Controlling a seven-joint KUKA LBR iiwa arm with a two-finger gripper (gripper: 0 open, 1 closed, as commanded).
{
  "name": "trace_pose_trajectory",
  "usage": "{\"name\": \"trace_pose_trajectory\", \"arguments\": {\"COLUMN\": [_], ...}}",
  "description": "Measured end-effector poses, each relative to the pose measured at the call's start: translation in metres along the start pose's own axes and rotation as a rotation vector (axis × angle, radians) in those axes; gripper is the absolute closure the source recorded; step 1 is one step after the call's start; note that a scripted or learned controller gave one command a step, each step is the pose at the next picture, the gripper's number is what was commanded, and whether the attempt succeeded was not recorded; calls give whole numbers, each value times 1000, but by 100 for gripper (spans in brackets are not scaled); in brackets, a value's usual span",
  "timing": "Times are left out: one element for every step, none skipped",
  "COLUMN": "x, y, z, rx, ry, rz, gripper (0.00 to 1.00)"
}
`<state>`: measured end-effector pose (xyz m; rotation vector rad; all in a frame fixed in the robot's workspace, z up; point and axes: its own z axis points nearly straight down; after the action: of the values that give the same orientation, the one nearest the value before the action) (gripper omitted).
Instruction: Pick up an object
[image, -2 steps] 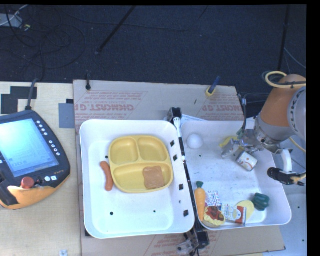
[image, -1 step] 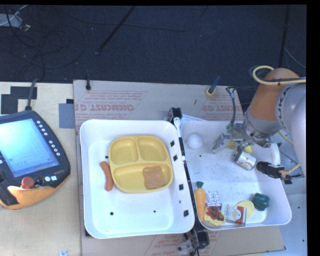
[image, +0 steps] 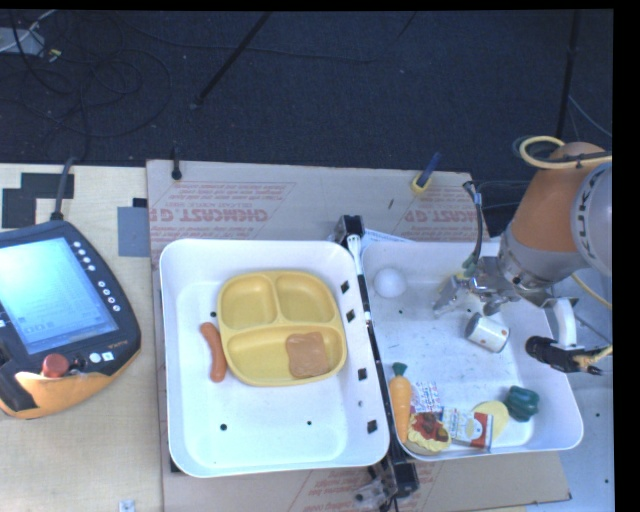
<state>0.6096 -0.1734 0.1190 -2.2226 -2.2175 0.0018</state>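
The pincer (image: 468, 296) is seen over the right bin (image: 560, 435), its fingers spread apart and clamped on nothing. Just to its right and slightly below, a small white cylindrical cup (image: 487, 332) is lying on its side on the bin floor, its dark opening turned outward. A white ball (image: 389, 283) is set to the pincer's left. Farther below are found a carrot (image: 400, 398), a printed packet (image: 430, 415) and a green piece (image: 521, 402).
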Motion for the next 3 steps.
{"name": "trace_pose_trajectory", "arguments": {"x": [-4,-13,-31], "y": [2,35,36], "z": [31,31,26], "rx": [0,-1,5], "ry": [0,0,16], "rz": [-2,-6,-8], "gripper": [0,0,0]}}
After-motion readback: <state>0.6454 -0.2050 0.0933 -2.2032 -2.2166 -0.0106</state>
